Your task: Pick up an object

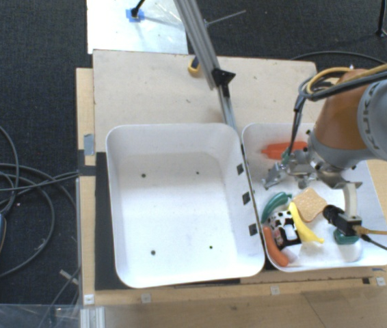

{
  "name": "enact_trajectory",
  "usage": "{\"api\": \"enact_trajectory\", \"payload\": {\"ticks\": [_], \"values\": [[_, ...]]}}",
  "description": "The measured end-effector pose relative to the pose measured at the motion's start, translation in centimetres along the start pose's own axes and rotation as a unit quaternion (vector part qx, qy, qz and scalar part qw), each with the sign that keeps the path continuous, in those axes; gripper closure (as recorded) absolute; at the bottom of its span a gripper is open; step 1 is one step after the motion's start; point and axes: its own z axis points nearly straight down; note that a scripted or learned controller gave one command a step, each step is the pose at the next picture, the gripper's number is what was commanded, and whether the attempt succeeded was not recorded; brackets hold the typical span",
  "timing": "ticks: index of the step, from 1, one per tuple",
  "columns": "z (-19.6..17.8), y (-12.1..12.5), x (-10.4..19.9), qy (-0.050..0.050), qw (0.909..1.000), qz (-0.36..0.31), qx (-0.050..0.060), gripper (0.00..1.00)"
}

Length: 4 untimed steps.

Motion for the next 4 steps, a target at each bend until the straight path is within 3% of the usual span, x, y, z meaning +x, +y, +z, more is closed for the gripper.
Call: {"api": "enact_trajectory", "payload": {"ticks": [1,2,3,4], "values": [[-1.3,0.1,-0.1,0.0,1.0,0.0,-0.003,1.0],[-7.6,0.5,-0.7,-0.001,1.0,-0.001,-0.006,1.0],[-7.4,0.6,-0.7,-0.001,1.0,-0.002,-0.003,1.0],[-7.1,-0.6,3.9,0.001,1.0,-0.004,-0.002,1.0]]}}
